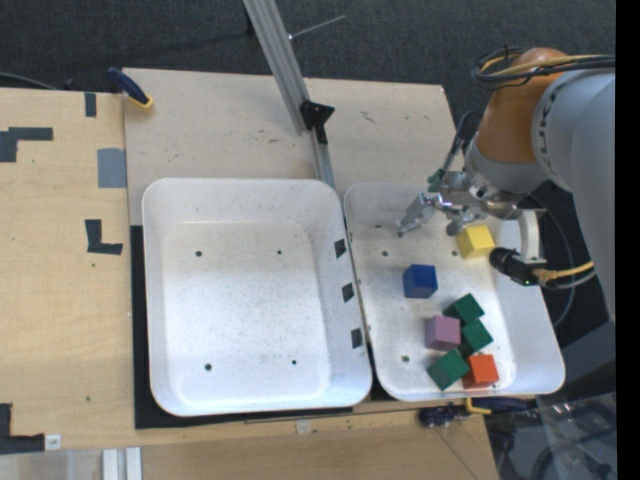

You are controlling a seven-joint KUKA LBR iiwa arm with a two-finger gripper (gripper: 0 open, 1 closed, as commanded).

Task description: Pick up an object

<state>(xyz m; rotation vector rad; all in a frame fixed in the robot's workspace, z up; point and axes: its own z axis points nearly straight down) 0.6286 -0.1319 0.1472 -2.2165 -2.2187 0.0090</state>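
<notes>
**Supervisor:** Presently, what is the position of the candidate objects?

**Operator:** I read seven blocks, all in the right bin [530, 363]. The yellow block [476, 240] lies nearest the tool, in the upper right part of that bin. The blue block [420, 280] sits near the bin's middle, apart from the others. Below it I see a cluster: a purple block [442, 331], a dark green block [465, 309] just above and to its right, a second green block [477, 337] touching the purple one's right side, a third green block [449, 369] below, and an orange block [483, 370] just beside that, close to the bin's lower rim.

**Supervisor:** State of the end effector?

**Operator:** I see the gripper [408, 223] over the upper part of the right bin, to the left of the yellow block and above the blue one. Its fingers point down and left. Nothing sits between them. I cannot tell from this view whether they stand apart or together; they are small and blurred.

**Supervisor:** Surroundings?

**Operator:** I note the arm [560, 118] enters from the right, its orange band [510, 118] above the wrist. The left bin [160, 218] adjoins the right bin. A grey metal rail [280, 48] runs diagonally from the top edge down to the junction of the two bins. Both bins rest on the bench [220, 118].
</notes>
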